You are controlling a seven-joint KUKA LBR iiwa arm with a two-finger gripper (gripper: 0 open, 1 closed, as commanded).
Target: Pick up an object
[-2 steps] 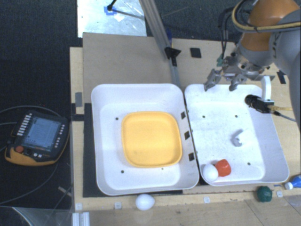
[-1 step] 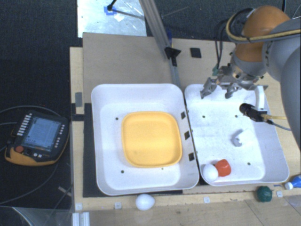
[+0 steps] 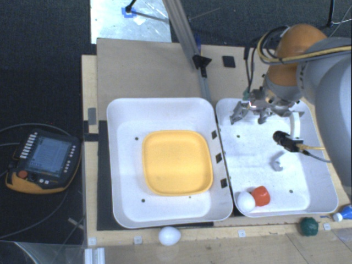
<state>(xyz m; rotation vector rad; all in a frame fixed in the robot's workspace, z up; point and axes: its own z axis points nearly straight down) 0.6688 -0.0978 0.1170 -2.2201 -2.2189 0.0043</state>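
My claw point(image 3: 250, 113) hangs spread and empty at the right bin's point(image 3: 324, 199) far edge; nothing picked yet; orange block point(image 3: 260, 196) untouched.

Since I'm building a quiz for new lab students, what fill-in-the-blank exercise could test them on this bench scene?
1. The yellow plate lies in the ____ bin.
2. The orange object sits in the right bin, beside a ____ ball.
3. The white egg rests ____ both bins, on the bench.
4. The gripper hovers over the ____ bin.

Missing words: left; white; outside; right
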